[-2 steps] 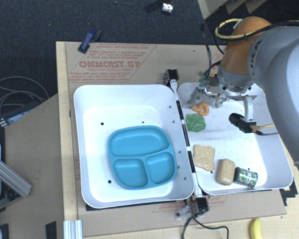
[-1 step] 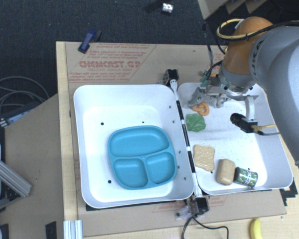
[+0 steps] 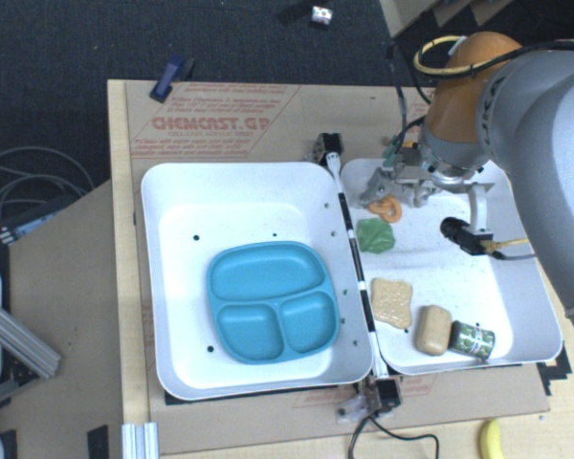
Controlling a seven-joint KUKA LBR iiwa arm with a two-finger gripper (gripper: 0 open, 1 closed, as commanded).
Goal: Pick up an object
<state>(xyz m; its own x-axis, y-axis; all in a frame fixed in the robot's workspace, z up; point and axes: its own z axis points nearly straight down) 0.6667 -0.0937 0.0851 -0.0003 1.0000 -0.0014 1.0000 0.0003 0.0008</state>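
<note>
Orange ring (image 3: 385,208) sits right under the pincer (image 3: 394,191), near the right bin's (image 3: 517,350) far rim. Pincer spread: cannot tell. Green lump (image 3: 375,235) lies just beyond, open floor beside it.

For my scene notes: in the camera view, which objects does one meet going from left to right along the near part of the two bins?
Blue divided tray → tan cracker-like square → beige rounded block → green can lying on its side.

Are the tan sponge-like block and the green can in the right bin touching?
Touching. In the camera view the tan block and the green can lie side by side near the right bin's front edge, their edges meeting with no white floor between them.
</note>
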